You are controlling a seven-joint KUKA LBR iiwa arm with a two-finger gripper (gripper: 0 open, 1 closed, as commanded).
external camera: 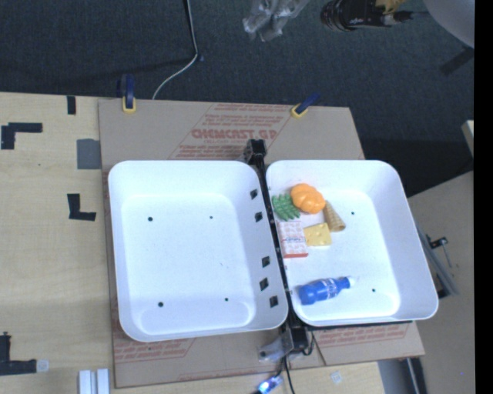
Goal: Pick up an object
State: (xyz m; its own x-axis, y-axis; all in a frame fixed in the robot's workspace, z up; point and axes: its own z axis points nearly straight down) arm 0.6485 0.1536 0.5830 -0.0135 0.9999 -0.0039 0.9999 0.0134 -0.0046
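Note:
The right bin (385, 231) holds several small items along its left side. An orange ball-like toy (308, 198) lies by a green leafy piece (285, 206) and a tan cone (334, 217). Below them rest a yellow block (316, 235) and a red-and-white packet (293, 240). A blue bottle (323, 289) lies on its side near the front wall. My gripper (269, 19) is a blurred shape high at the top edge, far behind the bins and well away from every item, with the arm's orange band (362, 11) to its right.
The left bin (185, 246) sits beside the right one on a cardboard sheet (231, 131) held by two clamps. A black divider with clips (266, 231) runs between the bins. A white cable (181, 69) trails over the dark floor behind.

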